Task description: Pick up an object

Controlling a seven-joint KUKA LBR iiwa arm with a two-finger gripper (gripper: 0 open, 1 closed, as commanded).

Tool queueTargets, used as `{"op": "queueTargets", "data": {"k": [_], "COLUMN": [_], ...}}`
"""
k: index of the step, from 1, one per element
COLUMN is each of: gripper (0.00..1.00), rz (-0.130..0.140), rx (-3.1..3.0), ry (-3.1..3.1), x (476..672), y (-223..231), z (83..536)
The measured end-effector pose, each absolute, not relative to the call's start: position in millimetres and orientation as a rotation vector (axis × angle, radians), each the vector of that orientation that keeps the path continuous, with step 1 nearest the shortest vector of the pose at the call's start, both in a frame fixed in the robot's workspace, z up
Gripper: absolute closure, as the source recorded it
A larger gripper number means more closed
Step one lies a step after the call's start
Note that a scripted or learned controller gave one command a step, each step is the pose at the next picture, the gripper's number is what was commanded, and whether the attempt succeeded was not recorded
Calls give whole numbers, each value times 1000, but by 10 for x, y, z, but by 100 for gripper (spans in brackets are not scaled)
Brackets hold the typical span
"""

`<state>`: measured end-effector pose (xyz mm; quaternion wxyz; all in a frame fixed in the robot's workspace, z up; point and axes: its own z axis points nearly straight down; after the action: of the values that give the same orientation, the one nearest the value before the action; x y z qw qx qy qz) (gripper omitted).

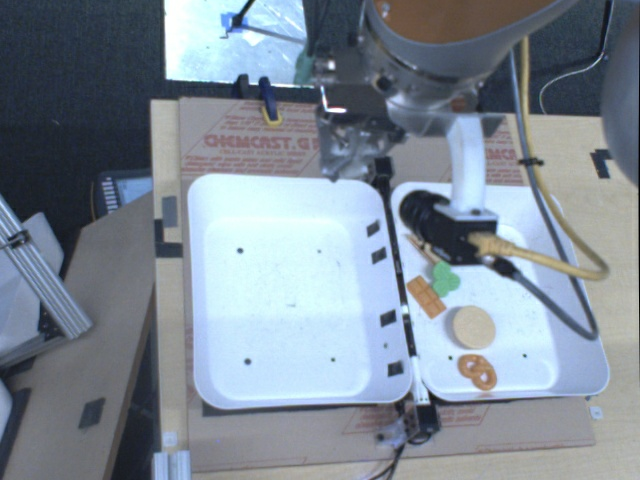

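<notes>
1. While the arm (450, 18) hangs over the back of the bench, nothing is lifted yet. Its bulk sits well beyond the tan disc (473, 326).
2. Left bin (200, 298): across the shared wall from the tan disc.
3. Right bin (560, 348): holds the tan disc and every other candidate object.
4. Gripper (352, 158): well apart from the tan disc, up and to the left, over the far end of the shared wall. Jaw state: cannot tell, as the view there is dark and blurred.
5. Tan disc: round, lying flat. Probably the easiest target.
6. Orange ridged piece (425, 298): just beside the tan disc, up-left, close to the shared wall.
7. Pretzel (478, 372): near the tan disc, on its near-rim side.
8. Green piece (446, 279): beyond the tan disc, against the orange ridged piece; whether they touch is unclear.
9. Risks, as I judge them:
   - A straight descent from here meets the wall, not an object.
   - The flat disc may slip out of a pinch.
   - The clustered pieces may get nudged aside or grabbed two at once.
</notes>
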<state>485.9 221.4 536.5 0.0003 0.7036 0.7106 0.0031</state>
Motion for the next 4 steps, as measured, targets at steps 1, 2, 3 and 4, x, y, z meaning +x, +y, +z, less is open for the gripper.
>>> {"op": "queueTargets", "data": {"k": [1,2,3,4], "gripper": [100,0,100,0], "rz": [4,4,9,8], "rx": [2215,2216,2214,2214], "ry": [2227,2227,2228,2228], "x": [4863,4863,4866,4866], "y": [2348,2343,2344,2344], "z": [5350,5350,5465,5462]}}
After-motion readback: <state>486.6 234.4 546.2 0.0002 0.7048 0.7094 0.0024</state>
